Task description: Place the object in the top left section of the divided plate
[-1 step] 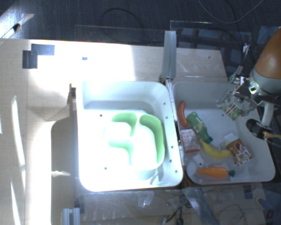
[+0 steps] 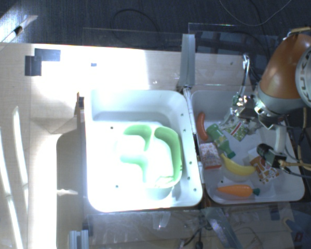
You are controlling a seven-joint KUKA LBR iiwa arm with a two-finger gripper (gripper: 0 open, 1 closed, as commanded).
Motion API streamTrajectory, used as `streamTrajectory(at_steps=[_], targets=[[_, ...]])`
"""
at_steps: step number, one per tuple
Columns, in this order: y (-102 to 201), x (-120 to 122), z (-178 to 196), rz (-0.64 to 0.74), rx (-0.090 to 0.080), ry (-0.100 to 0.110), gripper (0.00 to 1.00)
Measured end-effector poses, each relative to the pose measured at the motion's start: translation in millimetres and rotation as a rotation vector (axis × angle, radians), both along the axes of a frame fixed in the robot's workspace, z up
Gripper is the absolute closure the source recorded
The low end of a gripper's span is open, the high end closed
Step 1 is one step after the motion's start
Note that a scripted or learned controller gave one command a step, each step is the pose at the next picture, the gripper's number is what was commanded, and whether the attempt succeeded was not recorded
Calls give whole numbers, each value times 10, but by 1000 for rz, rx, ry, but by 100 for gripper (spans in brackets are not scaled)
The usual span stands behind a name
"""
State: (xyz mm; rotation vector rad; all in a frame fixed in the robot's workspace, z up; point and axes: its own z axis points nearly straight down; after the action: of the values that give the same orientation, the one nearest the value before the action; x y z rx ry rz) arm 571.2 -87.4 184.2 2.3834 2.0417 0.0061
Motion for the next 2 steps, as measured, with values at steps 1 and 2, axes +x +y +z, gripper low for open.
streamTrajectory(at_steps=[1,2], targets=[[457,-482,12,85,0,0,100],[1167,-354,17,345,-1,-2,100]])
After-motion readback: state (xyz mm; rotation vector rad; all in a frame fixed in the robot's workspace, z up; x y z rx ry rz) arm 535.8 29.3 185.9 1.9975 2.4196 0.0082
